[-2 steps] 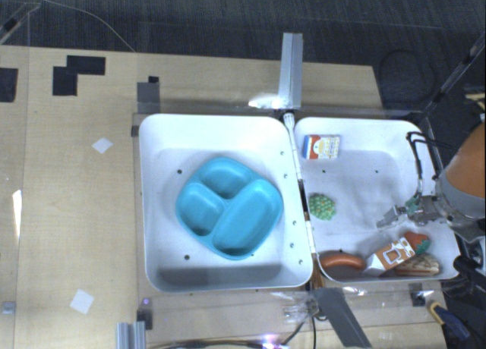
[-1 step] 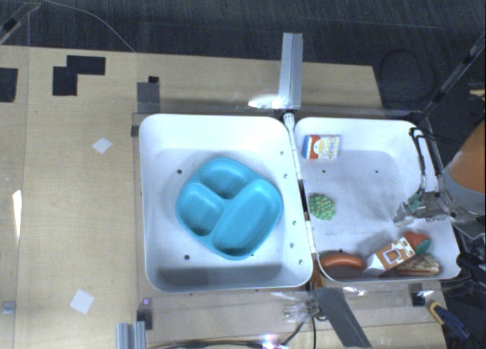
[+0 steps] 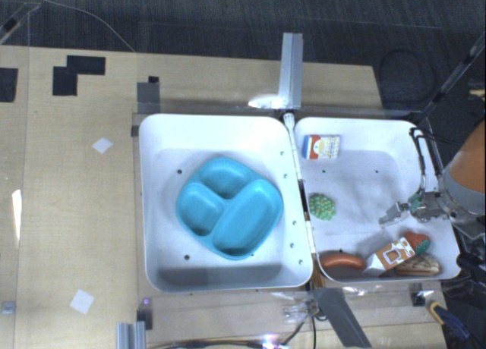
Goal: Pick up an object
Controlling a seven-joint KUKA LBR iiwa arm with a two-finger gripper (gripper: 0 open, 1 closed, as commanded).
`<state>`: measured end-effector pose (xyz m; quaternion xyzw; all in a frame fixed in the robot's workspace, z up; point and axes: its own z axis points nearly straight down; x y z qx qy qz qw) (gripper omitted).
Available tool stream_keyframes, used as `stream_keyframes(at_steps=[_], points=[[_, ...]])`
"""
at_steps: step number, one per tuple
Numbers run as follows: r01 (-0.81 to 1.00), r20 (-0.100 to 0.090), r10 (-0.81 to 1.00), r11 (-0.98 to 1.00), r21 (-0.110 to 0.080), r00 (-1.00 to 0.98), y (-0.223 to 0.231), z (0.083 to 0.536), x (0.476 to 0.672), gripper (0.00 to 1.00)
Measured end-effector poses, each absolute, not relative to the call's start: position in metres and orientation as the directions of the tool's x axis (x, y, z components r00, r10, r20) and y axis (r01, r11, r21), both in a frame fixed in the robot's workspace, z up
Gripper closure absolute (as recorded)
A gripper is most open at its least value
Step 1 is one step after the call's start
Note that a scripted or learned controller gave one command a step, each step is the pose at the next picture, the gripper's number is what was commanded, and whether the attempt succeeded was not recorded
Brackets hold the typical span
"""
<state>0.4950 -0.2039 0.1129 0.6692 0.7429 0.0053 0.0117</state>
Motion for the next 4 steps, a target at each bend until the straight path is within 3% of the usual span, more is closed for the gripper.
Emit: stream_keyframes(at_steps=[1,2,3,4], points=[[0.994,-0.01,0.995,0.104,0.024,-0.104,-0.204,0.113,0.495,0.0],[0.91,-0.01,0.91,0.415,0.01,-0.415,-0.178,0.089,0.495,0.0],[0.91,-0.015,0.91,0.414,0.018,-0.414,-0.178,0.102,0.498,1.0],[0.91,-0.015,0.91,0.415,0.017,-0.414,-0.178,0.102,0.498,0.0]])
